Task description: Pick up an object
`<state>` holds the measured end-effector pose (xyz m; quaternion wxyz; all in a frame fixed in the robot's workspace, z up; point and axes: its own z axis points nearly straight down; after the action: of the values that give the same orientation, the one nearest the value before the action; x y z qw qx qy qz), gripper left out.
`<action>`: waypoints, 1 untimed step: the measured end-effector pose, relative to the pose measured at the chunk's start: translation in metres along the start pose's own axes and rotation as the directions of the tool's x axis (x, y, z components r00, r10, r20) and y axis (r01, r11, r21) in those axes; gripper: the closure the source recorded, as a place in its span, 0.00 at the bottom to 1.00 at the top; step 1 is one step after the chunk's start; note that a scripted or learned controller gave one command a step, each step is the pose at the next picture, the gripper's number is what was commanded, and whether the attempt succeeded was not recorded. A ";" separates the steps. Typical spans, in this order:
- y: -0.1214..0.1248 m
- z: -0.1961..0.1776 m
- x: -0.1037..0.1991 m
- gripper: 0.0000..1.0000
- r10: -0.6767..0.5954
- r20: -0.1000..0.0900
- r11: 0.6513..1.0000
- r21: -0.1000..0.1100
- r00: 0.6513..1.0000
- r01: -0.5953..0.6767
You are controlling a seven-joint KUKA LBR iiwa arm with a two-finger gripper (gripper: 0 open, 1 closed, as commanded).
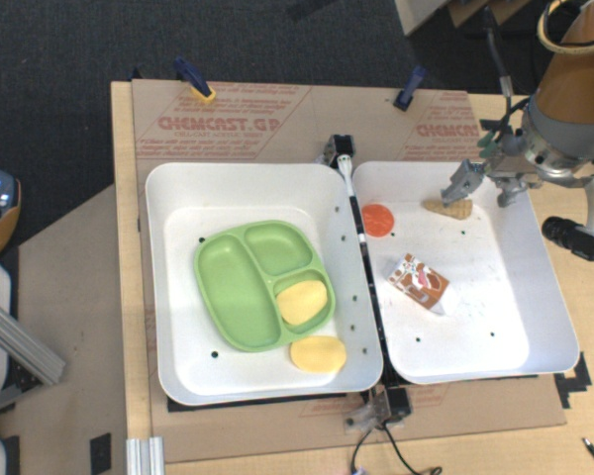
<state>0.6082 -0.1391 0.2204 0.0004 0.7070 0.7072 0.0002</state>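
Note:
My gripper (485, 188) hangs over the back of the right bin (535, 295), open, with its two grey fingers spread apart and nothing between them. The left finger's tip stands right beside a small tan piece (447, 207) lying on the bin floor. An orange round object (377, 220) rests near the right bin's left wall. A brown and white packet (419, 282) lies in the middle of that bin.
The left bin (168, 265) holds a green divided tray (240, 290) with a yellow lump (302, 302) in its small compartment. Another yellow lump (317, 353) lies just in front of the tray. Blue clamps (194, 79) hold the cardboard at the back.

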 end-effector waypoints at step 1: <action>-0.010 0.142 0.003 0.00 0.002 -0.002 1.000 0.007 1.000 -0.002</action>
<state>0.5979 -0.1361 0.0779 -0.0027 0.7076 0.7066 -0.0013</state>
